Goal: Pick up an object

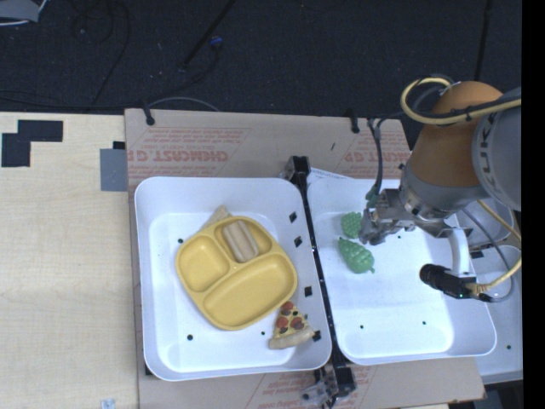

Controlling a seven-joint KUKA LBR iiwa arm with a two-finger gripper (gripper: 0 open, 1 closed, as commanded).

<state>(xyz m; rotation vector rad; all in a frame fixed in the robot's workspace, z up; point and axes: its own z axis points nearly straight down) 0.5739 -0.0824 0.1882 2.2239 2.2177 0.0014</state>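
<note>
Toy pizza slice [290, 326] lies at the left bin's [157, 228] near right corner, beside a yellow divided plate [238, 292] holding a toy hot dog [241, 240]. My pincer [371, 231] hovers at two green toys [356, 256] near the right bin's [409, 339] far left corner; I cannot tell its opening. I judge descent and closing come next.

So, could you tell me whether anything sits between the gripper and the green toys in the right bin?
Nothing visible does. The gripper hangs directly beside the two green toys in the right bin, with bare bin floor around them.
</note>
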